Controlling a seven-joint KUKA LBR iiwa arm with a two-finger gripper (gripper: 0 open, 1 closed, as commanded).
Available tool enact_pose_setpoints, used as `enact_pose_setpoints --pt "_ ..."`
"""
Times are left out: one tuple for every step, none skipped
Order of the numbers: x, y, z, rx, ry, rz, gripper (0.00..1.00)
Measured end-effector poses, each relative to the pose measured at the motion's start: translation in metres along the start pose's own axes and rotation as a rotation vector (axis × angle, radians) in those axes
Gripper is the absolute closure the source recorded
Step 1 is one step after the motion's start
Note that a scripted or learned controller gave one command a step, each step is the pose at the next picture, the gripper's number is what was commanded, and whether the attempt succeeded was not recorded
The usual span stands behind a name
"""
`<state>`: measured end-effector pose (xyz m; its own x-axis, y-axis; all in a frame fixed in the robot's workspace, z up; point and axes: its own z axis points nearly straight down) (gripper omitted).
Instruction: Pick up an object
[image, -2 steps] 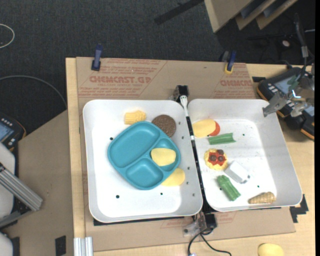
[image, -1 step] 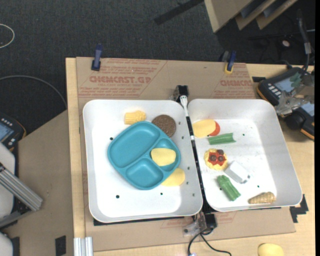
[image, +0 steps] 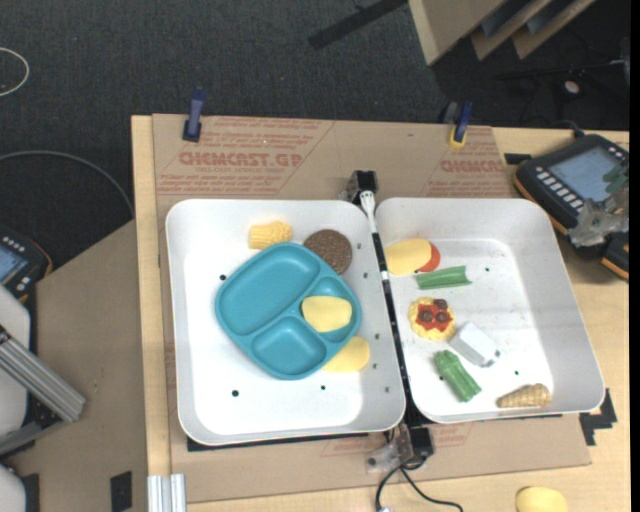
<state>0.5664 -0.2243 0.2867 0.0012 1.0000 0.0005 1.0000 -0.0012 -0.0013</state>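
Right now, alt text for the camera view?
Two white bins sit side by side on a cardboard-covered bench. The left bin holds a blue divided plate with a yellow piece in one compartment; the right bin holds scattered toy foods.

We see a brown bench board bearing two white bins side by side, with perhaps clamps at its far edge.

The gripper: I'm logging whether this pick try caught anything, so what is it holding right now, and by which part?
It cannot be told from this camera view. Every toy lies loose in the left bin or the right bin.
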Motion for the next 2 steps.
enact_pose_setpoints --pt "0.004 -0.042 0.009 0.002 0.001 0.0 1.0" --pt "0.034 -0.088 0.02 0.003 0.003 0.0 1.0"
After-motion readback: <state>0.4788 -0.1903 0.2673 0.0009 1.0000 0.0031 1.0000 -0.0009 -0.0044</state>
